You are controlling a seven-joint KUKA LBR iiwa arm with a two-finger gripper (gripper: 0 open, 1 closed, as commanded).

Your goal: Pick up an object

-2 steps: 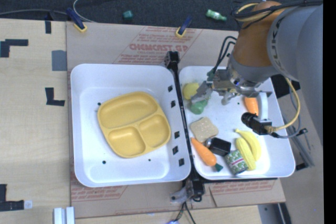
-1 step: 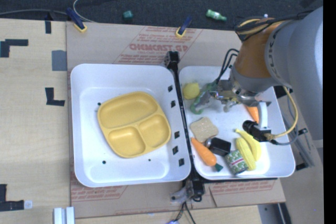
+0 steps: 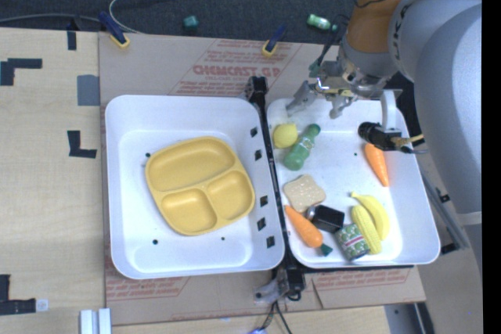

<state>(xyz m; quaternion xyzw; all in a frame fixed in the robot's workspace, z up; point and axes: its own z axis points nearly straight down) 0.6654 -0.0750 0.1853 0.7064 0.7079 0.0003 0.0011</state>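
Camera view is showing the gripper (image 3: 319,98) hanging over the top edge of the right bin (image 3: 407,235), its fingers (image 3: 300,100) spread apart and pinching nothing. Just below it, a yellow lemon (image 3: 285,134) and a green bottle (image 3: 301,147) are lying side by side. Lower in this bin are sitting a bread slice (image 3: 304,192), two carrots (image 3: 376,163), a banana (image 3: 371,220) and a green can (image 3: 352,241). A yellow divided plate (image 3: 200,184) is occupying the left bin (image 3: 125,168).

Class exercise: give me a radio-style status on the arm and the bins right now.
Hand open, holding nothing, above right bin's far rim. Nearest: lemon, green bottle. Nothing blocking them.
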